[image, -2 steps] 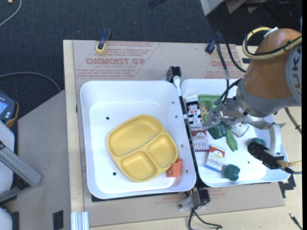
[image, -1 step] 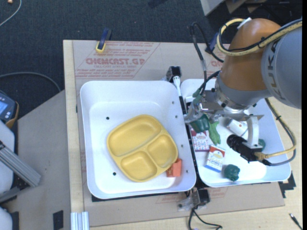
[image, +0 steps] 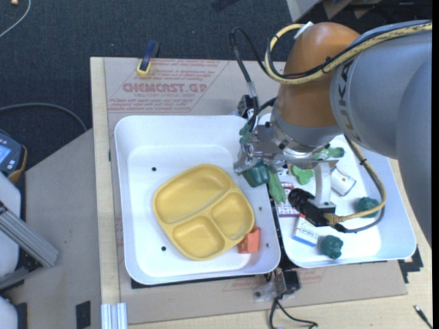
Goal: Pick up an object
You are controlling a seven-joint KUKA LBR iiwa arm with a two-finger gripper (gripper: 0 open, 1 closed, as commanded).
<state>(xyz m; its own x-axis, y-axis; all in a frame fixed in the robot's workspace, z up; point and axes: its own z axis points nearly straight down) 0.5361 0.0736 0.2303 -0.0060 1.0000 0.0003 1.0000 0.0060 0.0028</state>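
My gripper [image: 267,175] hangs under the orange wrist band, low over the wall between the two bins, near the left bin's right rim. A dark green piece [image: 257,177] sits right at the gripper; whether it is held or merely beside it I cannot tell. In the left bin [image: 137,184] a yellow three-compartment plate [image: 200,211] lies flat, with a small orange block [image: 250,241] against its lower right edge. The right bin [image: 391,242] holds a green lump [image: 332,246], another green lump [image: 367,203], a white block [image: 342,182] and a blue-and-white packet [image: 306,234].
The arm's grey body covers the upper right bin. A black cable with a yellow-tipped plug [image: 322,215] loops over the right bin. A cardboard sheet [image: 164,88] lies behind the bins, with a blue-and-yellow clip [image: 146,59] at its far edge.
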